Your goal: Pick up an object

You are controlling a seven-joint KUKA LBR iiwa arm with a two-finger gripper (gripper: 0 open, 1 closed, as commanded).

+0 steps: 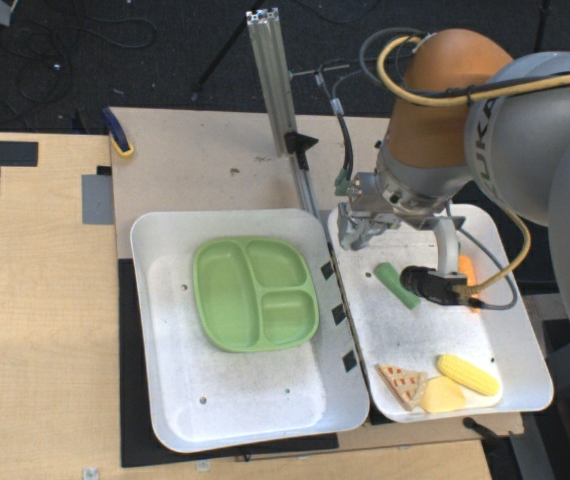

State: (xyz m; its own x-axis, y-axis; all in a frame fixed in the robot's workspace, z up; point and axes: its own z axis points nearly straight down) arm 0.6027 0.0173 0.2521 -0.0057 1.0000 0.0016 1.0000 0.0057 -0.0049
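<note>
Left of the right bin point(525, 393) lies a green tray point(256, 294); inside that bin our gripper point(357, 226) hovers, finger state untellable; we judge approach underway, next descending onto the green piece point(397, 285) nearby.

The grey arm point(525, 138) with its orange band runs off the right edge; its wrist covers the far part of the right white bin point(525, 368); the small orange piece point(466, 267) shows only as a sliver behind the black cable; the gripper point(357, 230) fingers' spacing is too cluttered to tell.
</note>
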